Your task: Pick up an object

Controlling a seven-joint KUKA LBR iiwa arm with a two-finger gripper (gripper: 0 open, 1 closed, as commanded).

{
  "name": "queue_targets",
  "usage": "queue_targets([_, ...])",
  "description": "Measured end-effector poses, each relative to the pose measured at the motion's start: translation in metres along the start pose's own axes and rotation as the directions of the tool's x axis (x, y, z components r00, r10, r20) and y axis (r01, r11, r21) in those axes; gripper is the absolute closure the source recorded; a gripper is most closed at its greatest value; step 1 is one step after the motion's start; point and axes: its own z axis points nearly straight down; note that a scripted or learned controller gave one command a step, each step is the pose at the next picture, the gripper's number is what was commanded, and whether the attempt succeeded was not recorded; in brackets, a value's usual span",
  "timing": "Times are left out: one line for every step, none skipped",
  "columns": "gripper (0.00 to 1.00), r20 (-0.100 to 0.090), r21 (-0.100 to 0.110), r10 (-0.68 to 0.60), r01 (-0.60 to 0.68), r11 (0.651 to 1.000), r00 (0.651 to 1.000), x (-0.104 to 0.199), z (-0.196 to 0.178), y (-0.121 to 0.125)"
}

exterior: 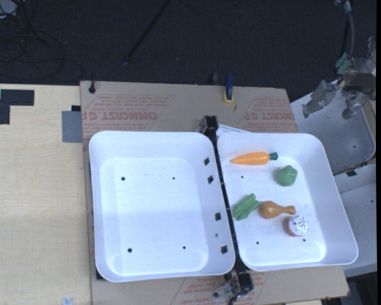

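Probably light, stiff plastic: carrot (249, 159) near right bin's (330, 170) far wall, slim enough to pinch midway; gripper (333, 103) beyond the bin's far right corner, state unclear

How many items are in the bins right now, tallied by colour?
Orange: 2, the carrot and the drumstick
Green: 2, the round green piece and the bean pods
White with sprinkles: 1, the small cake
Total: 5, all in the right bin
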Motion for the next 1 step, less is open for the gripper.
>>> queue_targets([1.00, -0.001, 0.013, -0.005, 0.005, 1.000, 1.000, 0.0011, -0.0005, 0.0014])
